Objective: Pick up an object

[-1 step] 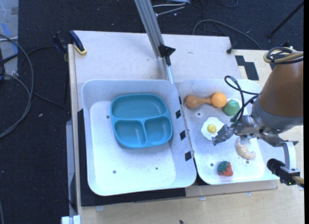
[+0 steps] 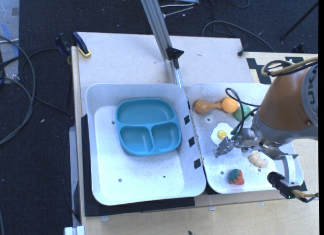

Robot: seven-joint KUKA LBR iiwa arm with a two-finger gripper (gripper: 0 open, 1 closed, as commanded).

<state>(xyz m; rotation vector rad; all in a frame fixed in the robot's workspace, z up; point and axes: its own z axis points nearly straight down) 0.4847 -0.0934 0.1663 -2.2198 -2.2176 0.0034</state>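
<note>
Gripper is hanging low in the right bin, and honestly I can't tell its state. Going left to right: blue divided plate is sitting in the left bin. At the gripper's 12 o'clock, a fried egg toy is lying just beside it, an orange maraca-looking thing farther up. Strawberry is sitting at 5 o'clock, a whitish piece at 3.

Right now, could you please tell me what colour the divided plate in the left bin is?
The plate is light blue, seen clearly in the overhead camera view.
</note>
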